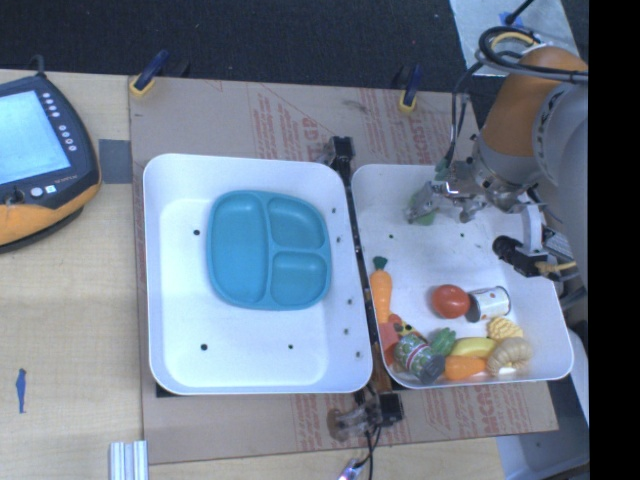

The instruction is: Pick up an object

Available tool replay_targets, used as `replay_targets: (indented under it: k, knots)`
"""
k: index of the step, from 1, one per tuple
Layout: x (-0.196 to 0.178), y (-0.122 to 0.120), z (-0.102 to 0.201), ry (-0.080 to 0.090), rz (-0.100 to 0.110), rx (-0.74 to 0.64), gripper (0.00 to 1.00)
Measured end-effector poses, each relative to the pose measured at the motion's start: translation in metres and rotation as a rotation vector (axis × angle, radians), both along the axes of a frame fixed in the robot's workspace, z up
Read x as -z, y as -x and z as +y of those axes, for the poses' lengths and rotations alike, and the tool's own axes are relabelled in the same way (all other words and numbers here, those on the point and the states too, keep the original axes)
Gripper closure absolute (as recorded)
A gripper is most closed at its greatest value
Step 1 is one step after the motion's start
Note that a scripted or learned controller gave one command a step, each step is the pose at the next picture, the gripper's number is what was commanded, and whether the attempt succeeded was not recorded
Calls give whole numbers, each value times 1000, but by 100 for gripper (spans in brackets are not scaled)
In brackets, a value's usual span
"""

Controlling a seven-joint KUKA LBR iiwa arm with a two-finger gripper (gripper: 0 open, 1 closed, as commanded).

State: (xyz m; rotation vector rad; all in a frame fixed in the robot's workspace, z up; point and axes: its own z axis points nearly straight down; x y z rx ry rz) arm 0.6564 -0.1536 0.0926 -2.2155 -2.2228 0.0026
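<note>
The claw [432,204] hangs over the right bin [400,193] toward its 12 o'clock wall; its state cannot be told. The toy foods lie at the bin's 6 o'clock end: carrot [381,293], tomato [450,300], banana [472,347]. The left bin [170,268] holds a blue divided plate [268,249].

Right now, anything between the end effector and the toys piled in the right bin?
Nothing visible. The end effector hovers over the right bin's far part; bare white floor separates it from the tomato, carrot and the pile at the near edge.
</note>
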Motion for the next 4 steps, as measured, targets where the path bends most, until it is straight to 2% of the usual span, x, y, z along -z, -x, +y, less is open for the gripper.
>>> replay_targets:
  k: [1,2,3,4]
  knots:
    - [1,0,53,1,2,-2,0]
    - [-9,1,52,1,6,-5,100]
    - [-100,33,81,0,-1,-1,100]
    - [-137,74,80,0,1,2,100]
